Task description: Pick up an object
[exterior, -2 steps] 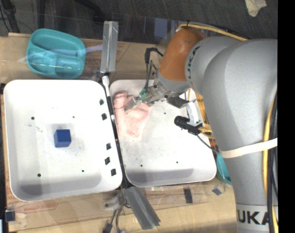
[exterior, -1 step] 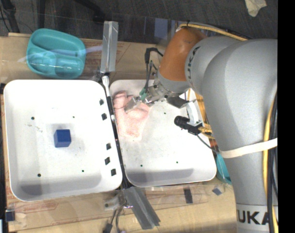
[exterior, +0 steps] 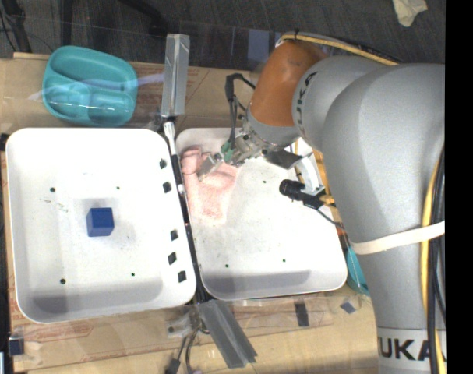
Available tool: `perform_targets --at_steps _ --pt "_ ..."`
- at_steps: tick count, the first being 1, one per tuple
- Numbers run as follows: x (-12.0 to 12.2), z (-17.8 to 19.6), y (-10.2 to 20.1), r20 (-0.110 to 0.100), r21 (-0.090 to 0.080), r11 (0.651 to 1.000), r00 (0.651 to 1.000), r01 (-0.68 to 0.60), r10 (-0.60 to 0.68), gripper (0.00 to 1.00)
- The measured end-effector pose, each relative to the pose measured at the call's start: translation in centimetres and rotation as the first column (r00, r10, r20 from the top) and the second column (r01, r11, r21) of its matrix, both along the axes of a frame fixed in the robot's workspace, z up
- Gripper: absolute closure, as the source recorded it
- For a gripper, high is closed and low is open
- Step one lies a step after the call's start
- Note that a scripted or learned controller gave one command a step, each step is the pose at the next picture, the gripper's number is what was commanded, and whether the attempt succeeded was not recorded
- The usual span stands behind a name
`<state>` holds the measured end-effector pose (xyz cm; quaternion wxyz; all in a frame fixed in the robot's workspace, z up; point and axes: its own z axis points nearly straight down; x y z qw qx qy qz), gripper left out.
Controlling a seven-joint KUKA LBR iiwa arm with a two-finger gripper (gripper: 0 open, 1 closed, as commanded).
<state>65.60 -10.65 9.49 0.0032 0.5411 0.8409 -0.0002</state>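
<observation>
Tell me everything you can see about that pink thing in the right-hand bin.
The pink thing looks like a soft, pale pink cloth or plush piece, crumpled and uneven in outline. It lies flat on the floor of the right bin, in the far left corner, close against the wall shared with the left bin. The end effector is right at its upper edge, apparently touching it. Whether it is gripped cannot be made out.

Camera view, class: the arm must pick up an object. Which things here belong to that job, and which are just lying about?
Job:
gripper
pink cloth
blue cube
right bin
left bin

Lying about:
teal container
crumpled rag on the floor
</observation>
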Motion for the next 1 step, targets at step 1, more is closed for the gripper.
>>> perform_targets --at_steps 1 --pt "-1.21 -0.02 0.35 -0.001 0.001 1.0 1.0 -0.026 0.026 0.0"
